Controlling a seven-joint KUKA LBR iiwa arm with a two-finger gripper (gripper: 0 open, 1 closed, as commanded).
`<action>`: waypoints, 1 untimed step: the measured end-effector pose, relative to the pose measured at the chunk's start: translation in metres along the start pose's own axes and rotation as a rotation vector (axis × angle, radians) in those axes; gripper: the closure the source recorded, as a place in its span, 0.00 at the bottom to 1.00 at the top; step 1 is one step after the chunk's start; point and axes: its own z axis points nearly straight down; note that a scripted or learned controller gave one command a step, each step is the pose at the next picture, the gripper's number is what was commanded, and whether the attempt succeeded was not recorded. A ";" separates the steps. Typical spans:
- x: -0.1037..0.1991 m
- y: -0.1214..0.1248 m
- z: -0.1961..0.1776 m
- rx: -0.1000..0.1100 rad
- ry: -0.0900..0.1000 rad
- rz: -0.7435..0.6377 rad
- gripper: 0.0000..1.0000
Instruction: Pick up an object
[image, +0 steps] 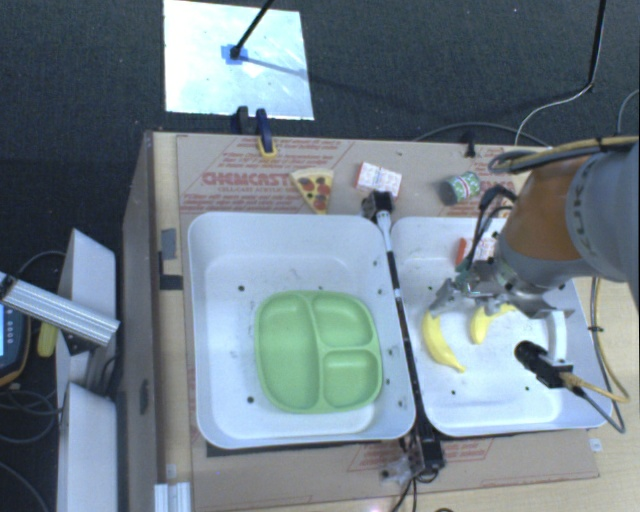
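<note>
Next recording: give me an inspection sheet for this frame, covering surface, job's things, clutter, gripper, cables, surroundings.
Surface: bench bearing left bin and right bin, side by side.
Job's things: two bananas in the right bin, large banana and small banana; green divided plate in the left bin.
Clutter: pizza slice toy, white card, small can on the bench behind the bins.
Gripper: gripper low over the right bin, beside the bananas.
Cables: cables trailing at right.
Surroundings: dark carpet.

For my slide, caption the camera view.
Arm's hand hovers beside two bananas in right bin; green tray fills left.
</note>
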 end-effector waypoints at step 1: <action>0.006 -0.014 0.040 -0.001 0.001 -0.001 0.00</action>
